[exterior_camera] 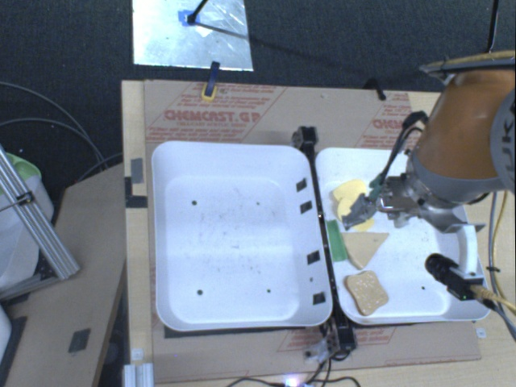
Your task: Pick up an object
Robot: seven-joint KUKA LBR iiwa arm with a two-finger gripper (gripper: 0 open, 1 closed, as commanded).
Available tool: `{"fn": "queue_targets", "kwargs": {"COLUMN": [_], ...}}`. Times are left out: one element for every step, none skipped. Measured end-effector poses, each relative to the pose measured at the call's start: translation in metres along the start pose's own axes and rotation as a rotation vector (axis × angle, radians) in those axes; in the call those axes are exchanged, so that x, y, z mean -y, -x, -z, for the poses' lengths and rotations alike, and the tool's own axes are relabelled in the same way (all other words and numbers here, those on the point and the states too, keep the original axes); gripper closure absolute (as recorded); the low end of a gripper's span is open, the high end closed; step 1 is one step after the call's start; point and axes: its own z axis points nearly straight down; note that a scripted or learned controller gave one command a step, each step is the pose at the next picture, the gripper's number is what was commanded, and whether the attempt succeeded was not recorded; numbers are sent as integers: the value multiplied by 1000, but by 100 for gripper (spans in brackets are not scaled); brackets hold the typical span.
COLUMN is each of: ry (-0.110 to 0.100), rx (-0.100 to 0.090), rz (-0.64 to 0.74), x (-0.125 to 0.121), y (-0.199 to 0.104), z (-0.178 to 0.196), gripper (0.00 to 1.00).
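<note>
The right bin (419, 293) holds a yellow banana-shaped piece (348, 194) near its far left, a pale triangular wedge (364, 248) in the middle, a slice of toast (367, 292) near the front, and a green strip (336, 240) along the left wall. My gripper (357, 212) reaches in from the right and sits low over the near edge of the yellow piece, just above the wedge. Its dark fingertips overlap the yellow piece, and nothing is seen lifted between them.
The left bin (234, 232) lies beside the right one, with black clips (310, 208) along the shared wall. The arm's grey and orange body (468, 135) covers the right bin's far right. A black fitting (447, 274) hangs over the bin's right side.
</note>
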Motion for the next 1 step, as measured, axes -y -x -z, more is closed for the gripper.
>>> {"fn": "queue_targets", "kwargs": {"ry": [5], "rx": [-2], "rz": [4], "x": [7], "y": [-38], "z": [95], "gripper": [0]}}
